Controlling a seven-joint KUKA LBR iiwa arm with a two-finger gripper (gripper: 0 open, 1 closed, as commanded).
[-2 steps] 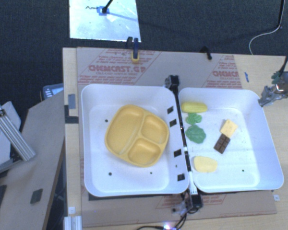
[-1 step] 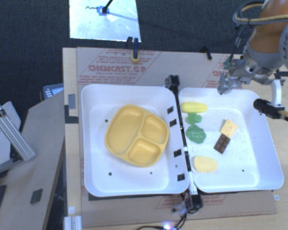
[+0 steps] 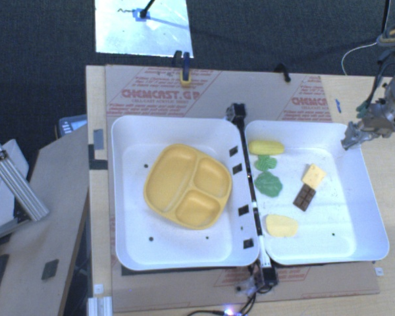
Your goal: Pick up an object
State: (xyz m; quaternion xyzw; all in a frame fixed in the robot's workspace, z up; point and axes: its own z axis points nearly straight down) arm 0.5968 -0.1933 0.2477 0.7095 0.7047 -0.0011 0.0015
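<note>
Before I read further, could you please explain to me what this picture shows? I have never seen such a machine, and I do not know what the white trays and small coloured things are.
One camera looks down at a slant on a bench. Two shallow white bins sit side by side. The left bin holds a yellow plastic plate with three compartments. The right bin holds small toy foods: a yellow oblong piece, two green leafy pieces, a yellow cheese-like wedge, a brown chocolate bar and a pale yellow piece. The grey robot arm's gripper hangs at the right bin's far right corner, with nothing visibly in it.
</note>
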